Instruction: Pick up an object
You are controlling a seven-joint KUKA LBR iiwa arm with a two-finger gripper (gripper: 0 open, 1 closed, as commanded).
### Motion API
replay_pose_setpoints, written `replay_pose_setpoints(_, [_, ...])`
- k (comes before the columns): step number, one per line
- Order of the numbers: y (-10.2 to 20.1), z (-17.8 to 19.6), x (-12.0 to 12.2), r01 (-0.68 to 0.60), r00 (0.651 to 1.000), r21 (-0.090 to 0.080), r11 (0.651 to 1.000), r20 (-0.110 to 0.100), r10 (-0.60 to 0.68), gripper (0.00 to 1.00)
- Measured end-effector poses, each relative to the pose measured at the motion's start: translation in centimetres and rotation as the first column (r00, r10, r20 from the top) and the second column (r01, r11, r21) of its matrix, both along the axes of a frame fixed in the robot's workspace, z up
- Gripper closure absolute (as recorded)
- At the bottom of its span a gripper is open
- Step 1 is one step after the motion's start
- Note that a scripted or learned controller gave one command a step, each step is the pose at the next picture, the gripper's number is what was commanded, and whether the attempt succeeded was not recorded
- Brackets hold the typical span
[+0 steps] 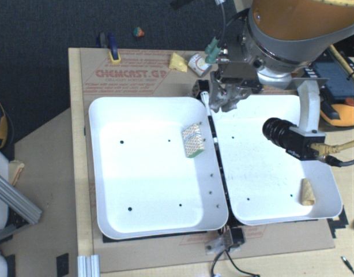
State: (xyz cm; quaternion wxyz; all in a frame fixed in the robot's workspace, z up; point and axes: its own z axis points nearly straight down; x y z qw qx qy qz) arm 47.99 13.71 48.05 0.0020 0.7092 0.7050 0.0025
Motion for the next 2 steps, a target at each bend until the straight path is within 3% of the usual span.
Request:
replay_pose_setpoints(1, [9.0, -22.0, -0.4, -0.012, 1.0, -0.006, 1.0, -0.024, 0.012, 1.0])
replay_pose_setpoints(2, [8.8, -4.0, 0.1, -0.008, 1.0, 0.009, 1.0, 0.012, 0.008, 1.0])
